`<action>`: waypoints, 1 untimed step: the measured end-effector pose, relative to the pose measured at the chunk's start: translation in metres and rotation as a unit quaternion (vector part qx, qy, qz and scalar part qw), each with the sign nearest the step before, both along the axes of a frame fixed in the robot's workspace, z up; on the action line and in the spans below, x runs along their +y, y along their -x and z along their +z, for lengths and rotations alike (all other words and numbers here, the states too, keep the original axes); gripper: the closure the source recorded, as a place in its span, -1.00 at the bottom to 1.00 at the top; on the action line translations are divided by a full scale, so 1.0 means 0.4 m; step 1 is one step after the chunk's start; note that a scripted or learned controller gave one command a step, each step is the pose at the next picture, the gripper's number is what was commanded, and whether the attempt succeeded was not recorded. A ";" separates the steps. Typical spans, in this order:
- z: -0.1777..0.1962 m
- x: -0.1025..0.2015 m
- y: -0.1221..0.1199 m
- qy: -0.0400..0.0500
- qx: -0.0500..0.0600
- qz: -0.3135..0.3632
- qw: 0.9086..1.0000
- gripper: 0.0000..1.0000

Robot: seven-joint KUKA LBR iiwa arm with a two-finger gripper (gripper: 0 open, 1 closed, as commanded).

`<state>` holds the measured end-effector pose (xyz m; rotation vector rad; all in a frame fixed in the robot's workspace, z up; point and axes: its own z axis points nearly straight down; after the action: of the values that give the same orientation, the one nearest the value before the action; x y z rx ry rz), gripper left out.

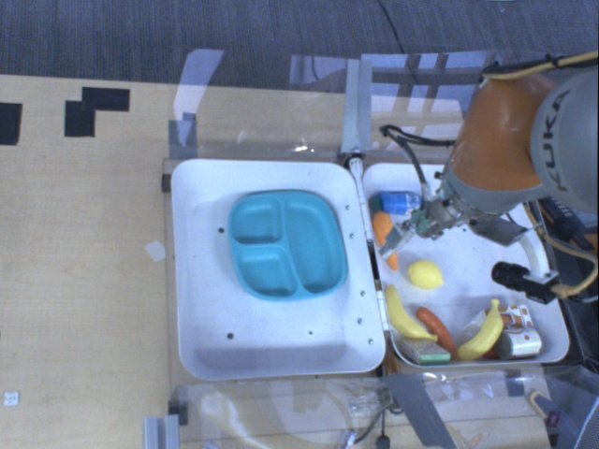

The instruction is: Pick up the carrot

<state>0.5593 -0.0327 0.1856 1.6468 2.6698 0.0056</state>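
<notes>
Although the gripper (404,235) sits right at the carrot (382,227) beside the lemon (425,274), I cannot tell whether it grasps it; lifting remains.

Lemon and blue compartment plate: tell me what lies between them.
In the camera view, the bins' adjoining rims and a small orange piece lie between the lemon and the plate.

Two white bins sit side by side: the left bin (197,251) carries one blue divided plate (284,243). The right bin (552,340) holds two bananas, one near its left wall (404,315) and one further right (483,332), one lemon (425,274), one carrot (382,228), one red sausage-like piece (434,325) and one blue can (397,202). Small packets at the near edge are too jumbled to count.
</notes>
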 end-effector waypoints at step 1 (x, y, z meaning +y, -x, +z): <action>0.001 -0.089 -0.076 0.000 0.000 -0.006 1.000 -1.00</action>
<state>0.5897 -0.0685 0.1859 1.6615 2.6595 0.0055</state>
